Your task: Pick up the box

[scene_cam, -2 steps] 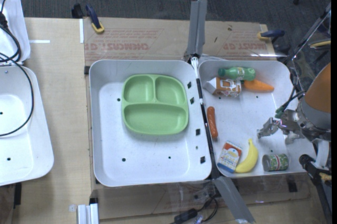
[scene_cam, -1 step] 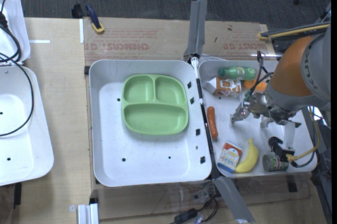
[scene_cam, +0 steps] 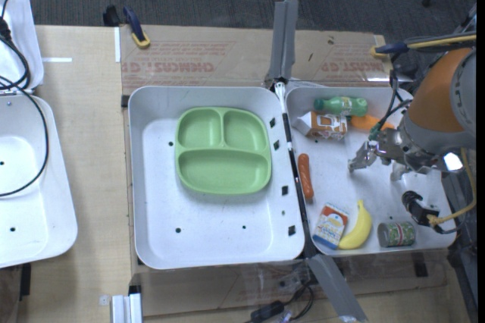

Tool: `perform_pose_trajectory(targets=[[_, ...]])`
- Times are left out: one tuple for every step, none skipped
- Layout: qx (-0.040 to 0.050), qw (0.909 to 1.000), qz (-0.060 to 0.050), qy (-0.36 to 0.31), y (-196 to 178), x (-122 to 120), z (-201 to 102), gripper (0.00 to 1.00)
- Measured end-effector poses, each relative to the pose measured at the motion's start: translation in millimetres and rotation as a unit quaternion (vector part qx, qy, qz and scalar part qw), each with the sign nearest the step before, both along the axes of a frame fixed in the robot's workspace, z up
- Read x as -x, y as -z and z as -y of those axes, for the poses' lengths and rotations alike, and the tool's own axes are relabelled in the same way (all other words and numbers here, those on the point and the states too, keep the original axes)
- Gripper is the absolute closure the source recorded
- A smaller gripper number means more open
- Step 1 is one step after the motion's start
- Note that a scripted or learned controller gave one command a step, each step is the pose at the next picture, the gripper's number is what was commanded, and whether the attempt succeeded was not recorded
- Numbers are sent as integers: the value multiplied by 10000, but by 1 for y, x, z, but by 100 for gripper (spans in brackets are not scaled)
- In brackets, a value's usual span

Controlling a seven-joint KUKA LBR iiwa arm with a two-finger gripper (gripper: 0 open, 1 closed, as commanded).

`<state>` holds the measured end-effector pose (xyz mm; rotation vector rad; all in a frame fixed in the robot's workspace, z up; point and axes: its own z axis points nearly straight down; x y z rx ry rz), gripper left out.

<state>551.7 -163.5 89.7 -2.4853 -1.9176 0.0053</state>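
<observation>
One small carton box (scene_cam: pixel 330 226) lies flat beside the banana (scene_cam: pixel 358 227) in the right bin (scene_cam: pixel 424 244), and I judge it light, crushable, best pinched across its narrow sides by my empty, spread end effector (scene_cam: pixel 381 160).

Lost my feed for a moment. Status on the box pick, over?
Pincer hovering over right bin, nothing between its fingers. Box flat near front edge, not picked. Banana touching its right side; sausage lies apart.

Arm: enters from right, orange band uppermost.
Gripper (scene_cam: pixel 377 160): low, pointing left, fingers spread, nothing between.
</observation>
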Motion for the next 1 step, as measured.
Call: perform_pose_trajectory(targets=[[-7,9979,-3,-651,0,21,-70,0]])
